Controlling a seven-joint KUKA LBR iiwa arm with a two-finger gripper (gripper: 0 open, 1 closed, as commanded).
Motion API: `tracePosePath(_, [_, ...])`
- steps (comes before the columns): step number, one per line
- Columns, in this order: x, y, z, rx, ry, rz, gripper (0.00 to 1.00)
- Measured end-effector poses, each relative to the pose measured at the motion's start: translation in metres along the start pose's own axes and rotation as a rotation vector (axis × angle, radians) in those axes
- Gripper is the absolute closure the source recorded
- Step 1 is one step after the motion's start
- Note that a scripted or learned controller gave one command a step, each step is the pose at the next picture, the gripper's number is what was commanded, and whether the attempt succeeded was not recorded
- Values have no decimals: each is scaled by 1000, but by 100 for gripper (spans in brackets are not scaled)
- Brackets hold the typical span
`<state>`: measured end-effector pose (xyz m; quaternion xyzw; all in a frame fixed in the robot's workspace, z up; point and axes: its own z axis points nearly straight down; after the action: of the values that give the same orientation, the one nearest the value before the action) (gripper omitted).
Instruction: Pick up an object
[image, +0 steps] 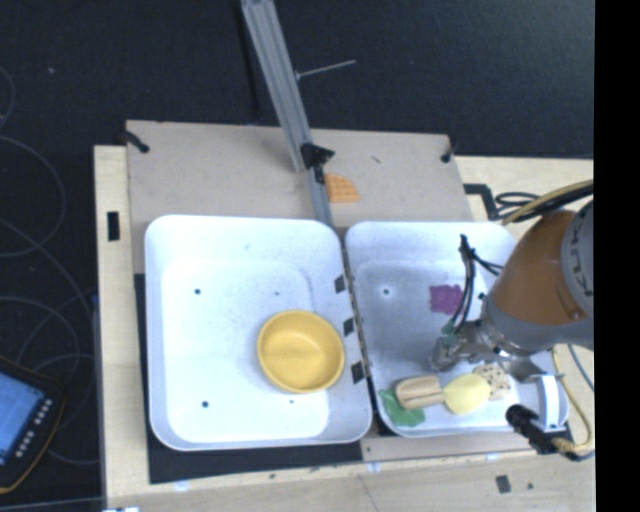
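A pale yellow rounded plastic piece with a tan wooden handle (445, 391) is lying at the right white bin's (400, 260) front edge, just below the claw (452, 350), which is hovering as if lining up; I cannot tell its state. A purple scrap (446, 297) is sitting behind; 1 yellow bowl (300, 350) is resting in the left bin (200, 260).

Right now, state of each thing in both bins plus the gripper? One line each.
yellow bowl: upright, opening up, in the left bin.
purple piece: lying flat on the right bin floor, apart from the rest.
wooden-handled brush: on its side at the near wall, yellow head toward the arm.
green piece: flat, partly under the brush handle.
gripper: low in the right bin just above the brush, finger state unclear.
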<state>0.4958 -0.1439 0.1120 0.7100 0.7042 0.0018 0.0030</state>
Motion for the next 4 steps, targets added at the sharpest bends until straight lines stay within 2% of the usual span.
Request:
tracePosePath(1, [-4, 3, -43, 0, 0, -9, 100])
tracePosePath(2, [-1, 9, -106, -3, -1, -13, 100])
tracePosePath(3, [-10, 12, -153, -1, -1, -13, 100])
tracePosePath(4, [38, 16, -160, 2, 2, -16, 100])
